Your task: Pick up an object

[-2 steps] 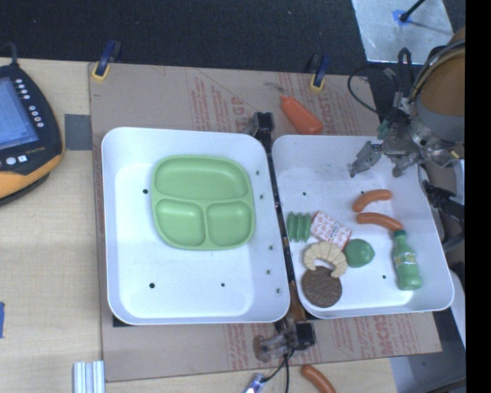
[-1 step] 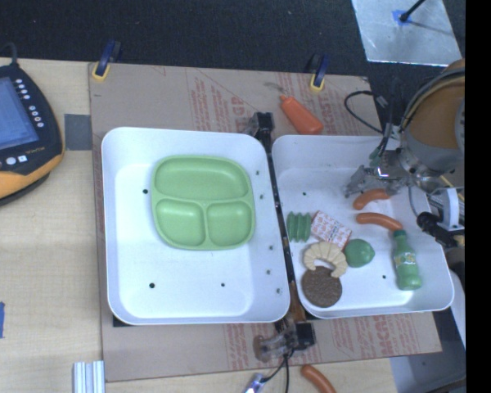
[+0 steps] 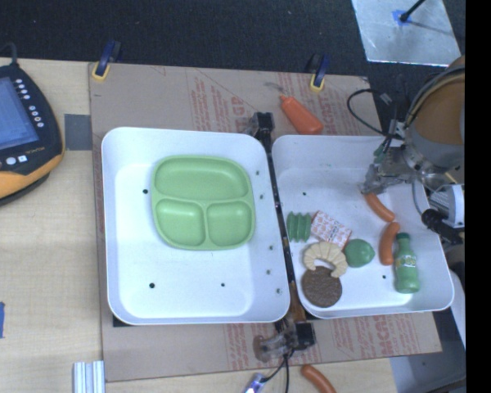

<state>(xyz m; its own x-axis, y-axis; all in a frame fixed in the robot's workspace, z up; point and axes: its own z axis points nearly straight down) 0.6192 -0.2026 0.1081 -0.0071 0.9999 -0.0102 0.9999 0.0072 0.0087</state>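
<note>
Claw [image 3: 378, 180] sits low in right bin [image 3: 311, 158]; sausage [image 3: 380, 208] lies just near-side, long axis diagonal. Finger state: can't tell, too blurred.

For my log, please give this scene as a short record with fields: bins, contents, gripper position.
left bin: holds a green divided plate
right bin: holds two sausages, green bottle, green ball, brown cookie, pretzel, wrapped snack, green ridged piece
gripper: low over right bin, beside upper sausage
outside bins: orange carrot
</note>
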